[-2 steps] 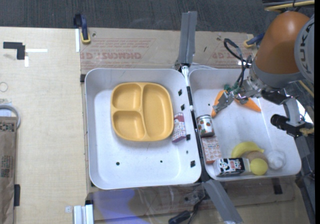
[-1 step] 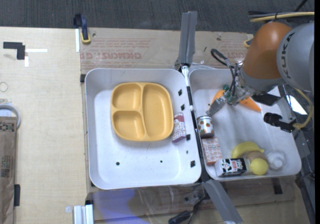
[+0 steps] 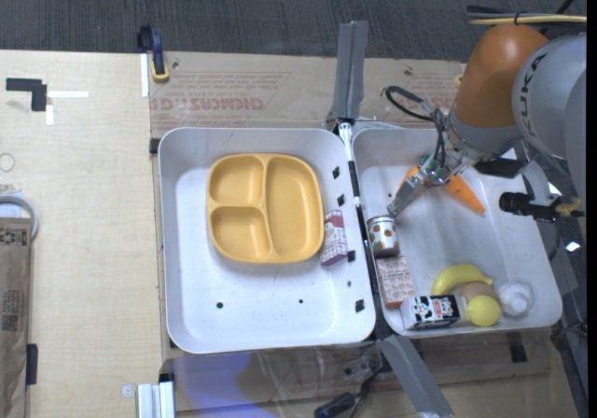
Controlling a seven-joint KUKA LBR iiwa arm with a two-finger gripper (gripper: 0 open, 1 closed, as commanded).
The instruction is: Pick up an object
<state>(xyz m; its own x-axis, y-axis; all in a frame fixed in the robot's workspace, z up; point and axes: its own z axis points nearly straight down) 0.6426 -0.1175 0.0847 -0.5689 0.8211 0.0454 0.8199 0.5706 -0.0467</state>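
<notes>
Claw (image 3: 396, 204), finger state indiscernible, poised in the right bin (image 3: 522, 248); small can (image 3: 382, 236) lies just below it beside the dividing wall, nearest candidate, long axis toward the claw.

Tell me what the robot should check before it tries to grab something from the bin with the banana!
1. Pincer is over the right bin: ok.
2. Pincer open or shut: cannot tell.
3. Nothing held yet: cannot tell.
4. A target is near: ok, the small can lies just below the pincer.
5. Room around the can: not ok, it sits against the bin's left wall, with a flat packet beside it.
6. Other choices: ok, banana, lemon and small carton sit at the bin's near end.
</notes>
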